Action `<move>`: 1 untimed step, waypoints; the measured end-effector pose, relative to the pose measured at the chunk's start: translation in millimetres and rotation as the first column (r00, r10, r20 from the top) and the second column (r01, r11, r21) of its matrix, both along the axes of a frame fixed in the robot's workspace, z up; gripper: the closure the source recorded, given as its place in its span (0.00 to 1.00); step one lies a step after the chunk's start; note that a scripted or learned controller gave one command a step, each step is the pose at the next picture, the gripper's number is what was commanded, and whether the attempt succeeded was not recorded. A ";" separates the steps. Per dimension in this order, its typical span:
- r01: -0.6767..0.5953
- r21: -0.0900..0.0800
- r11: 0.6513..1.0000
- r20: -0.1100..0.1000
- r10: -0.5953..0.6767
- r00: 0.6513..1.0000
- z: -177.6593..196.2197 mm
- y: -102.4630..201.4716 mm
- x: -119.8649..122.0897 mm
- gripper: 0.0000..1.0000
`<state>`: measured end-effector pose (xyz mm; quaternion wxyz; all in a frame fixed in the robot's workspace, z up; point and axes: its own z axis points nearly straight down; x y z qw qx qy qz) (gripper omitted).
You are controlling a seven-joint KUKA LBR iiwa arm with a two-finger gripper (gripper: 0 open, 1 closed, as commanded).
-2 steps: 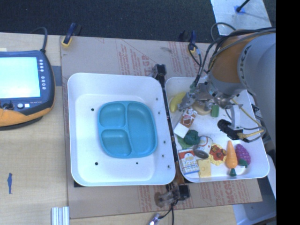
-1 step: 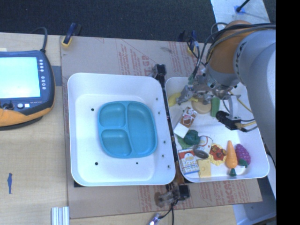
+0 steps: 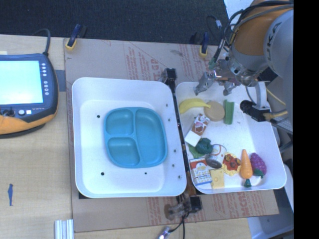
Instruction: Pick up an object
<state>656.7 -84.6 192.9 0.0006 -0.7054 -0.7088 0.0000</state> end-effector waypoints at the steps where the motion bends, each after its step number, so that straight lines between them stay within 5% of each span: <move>1: 0.000 -0.001 1.000 -0.004 0.000 1.000 -1.3 23.3 -48.8 0.00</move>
